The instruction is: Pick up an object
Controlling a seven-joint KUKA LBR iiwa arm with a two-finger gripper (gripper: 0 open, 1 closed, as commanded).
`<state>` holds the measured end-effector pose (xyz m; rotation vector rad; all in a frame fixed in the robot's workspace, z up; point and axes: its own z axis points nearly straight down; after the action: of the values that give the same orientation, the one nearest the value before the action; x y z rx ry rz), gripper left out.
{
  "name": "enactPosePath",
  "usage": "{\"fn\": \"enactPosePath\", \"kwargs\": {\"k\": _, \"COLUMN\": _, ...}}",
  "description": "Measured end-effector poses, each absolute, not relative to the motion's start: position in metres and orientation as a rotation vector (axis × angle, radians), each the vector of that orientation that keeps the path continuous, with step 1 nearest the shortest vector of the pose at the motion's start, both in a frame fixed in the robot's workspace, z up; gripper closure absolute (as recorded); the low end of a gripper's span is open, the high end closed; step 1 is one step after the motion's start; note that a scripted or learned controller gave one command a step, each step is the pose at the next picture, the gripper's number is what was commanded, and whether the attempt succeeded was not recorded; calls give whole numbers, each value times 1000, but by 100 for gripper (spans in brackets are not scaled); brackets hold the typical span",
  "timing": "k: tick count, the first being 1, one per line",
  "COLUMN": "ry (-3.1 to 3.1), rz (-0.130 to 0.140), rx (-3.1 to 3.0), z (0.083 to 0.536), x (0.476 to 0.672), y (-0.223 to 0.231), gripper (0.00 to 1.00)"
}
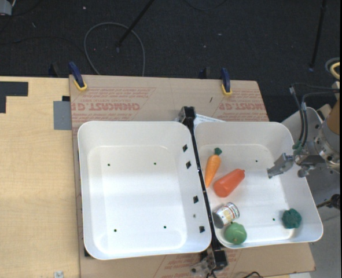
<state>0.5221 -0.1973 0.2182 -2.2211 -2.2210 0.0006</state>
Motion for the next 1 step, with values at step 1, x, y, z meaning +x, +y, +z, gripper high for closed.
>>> {"fn": "enactPosePath", "kwargs": {"k": 1, "ry": -2217, "rz": 8, "rx": -2213, "z": 92, "x": 495, "y": -142, "gripper": 0}}
